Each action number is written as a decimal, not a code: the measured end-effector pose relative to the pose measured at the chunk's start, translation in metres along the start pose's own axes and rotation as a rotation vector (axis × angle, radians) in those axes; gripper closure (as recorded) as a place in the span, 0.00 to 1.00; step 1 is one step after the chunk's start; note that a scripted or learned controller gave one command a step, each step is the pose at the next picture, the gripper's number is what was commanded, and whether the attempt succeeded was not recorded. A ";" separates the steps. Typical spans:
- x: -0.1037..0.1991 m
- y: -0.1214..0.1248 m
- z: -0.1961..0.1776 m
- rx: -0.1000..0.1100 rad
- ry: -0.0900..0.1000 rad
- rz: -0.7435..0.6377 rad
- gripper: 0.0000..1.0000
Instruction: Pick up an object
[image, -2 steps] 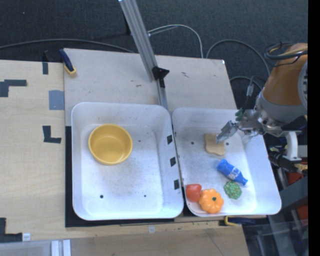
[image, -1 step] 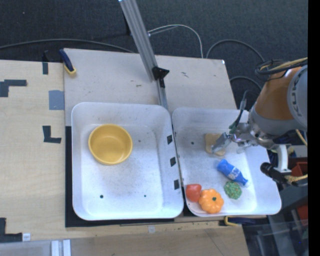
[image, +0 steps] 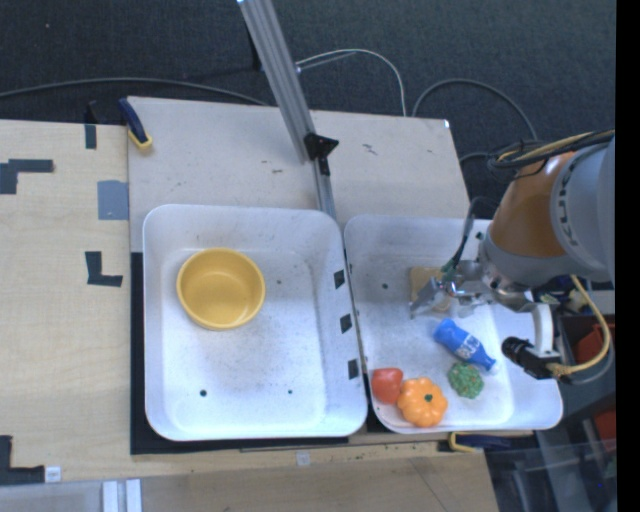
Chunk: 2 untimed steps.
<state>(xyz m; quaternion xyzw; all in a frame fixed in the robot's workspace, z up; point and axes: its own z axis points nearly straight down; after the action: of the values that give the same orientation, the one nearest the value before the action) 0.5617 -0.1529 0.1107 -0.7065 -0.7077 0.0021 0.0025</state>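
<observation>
In the right bin (image: 390, 250), my gripper (image: 432, 296) hangs low over the middle of the floor, below the orange-banded wrist (image: 525, 215). A tan object (image: 423, 275) lies right at its far side, partly hidden by it. A blue bottle (image: 463, 343) lies just in front of the gripper, apart from it. Along the bin's near edge sit a green knobbly item (image: 465, 381), an orange pumpkin (image: 422, 402) and a red tomato (image: 387, 382). A yellow bowl (image: 221, 288) stands in the left bin (image: 250, 400).
A slanted metal pole (image: 290, 90) runs from the top of the view down to the ridge between the bins. Cables (image: 560, 350) hang from the arm over the right bin's right rim. Wooden bench surface (image: 60, 300) extends to the left.
</observation>
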 end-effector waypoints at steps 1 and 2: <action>0.001 0.001 -0.013 -0.003 0.000 -0.001 1.00; 0.000 -0.006 -0.058 -0.009 -0.001 0.001 1.00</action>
<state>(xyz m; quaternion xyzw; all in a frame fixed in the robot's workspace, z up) 0.5559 -0.1533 0.1686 -0.7067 -0.7075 -0.0006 -0.0012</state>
